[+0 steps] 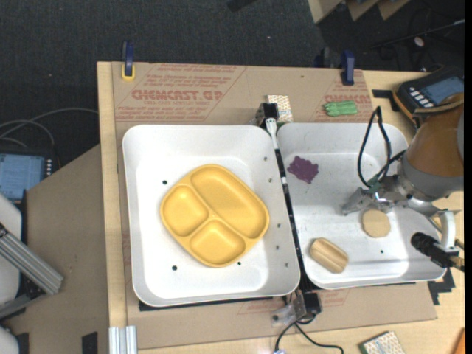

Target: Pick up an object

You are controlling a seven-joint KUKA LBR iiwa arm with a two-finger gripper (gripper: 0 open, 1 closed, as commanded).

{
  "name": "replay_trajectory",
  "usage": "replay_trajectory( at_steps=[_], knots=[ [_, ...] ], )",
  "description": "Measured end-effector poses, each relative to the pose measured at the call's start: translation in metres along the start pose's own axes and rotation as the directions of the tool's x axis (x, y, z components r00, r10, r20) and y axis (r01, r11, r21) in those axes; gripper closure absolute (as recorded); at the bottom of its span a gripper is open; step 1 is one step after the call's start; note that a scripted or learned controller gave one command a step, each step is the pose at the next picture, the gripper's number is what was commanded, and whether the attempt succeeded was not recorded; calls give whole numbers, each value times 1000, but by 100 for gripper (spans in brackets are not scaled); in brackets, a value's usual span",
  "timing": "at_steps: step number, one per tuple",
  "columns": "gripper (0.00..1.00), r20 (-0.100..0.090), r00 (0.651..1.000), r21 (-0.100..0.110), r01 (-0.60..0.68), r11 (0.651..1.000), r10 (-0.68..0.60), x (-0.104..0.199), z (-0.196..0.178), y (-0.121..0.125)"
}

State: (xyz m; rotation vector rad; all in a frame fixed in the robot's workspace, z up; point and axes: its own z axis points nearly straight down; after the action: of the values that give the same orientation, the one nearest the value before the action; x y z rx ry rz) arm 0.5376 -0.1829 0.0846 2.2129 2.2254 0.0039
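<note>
In the right bin point(346, 271) lie three things: a purple crumpled piece point(303, 169) at the back left, a flat round tan disc point(376, 223) towards the right, and a tan roll-shaped block point(328, 254) near the front. My gripper point(367, 204) hangs low over the bin, just behind the tan disc and nearly touching its top edge. Its fingers are spread open, with nothing between them. The purple piece and the tan roll lie well apart from it.
The left bin point(140, 198) holds a yellow plate point(214, 214) with three compartments. A green object point(340, 109) lies on the bench behind the right bin. The ridge where the two bins meet point(284, 198) runs left of the gripper.
</note>
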Motion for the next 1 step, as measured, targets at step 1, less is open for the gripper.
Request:
replay_trajectory(
  at_steps=[1],
  knots=[
    [100, 3, 1000, -2, -6, 1000, 6, -4, -11, -1]
  ],
)
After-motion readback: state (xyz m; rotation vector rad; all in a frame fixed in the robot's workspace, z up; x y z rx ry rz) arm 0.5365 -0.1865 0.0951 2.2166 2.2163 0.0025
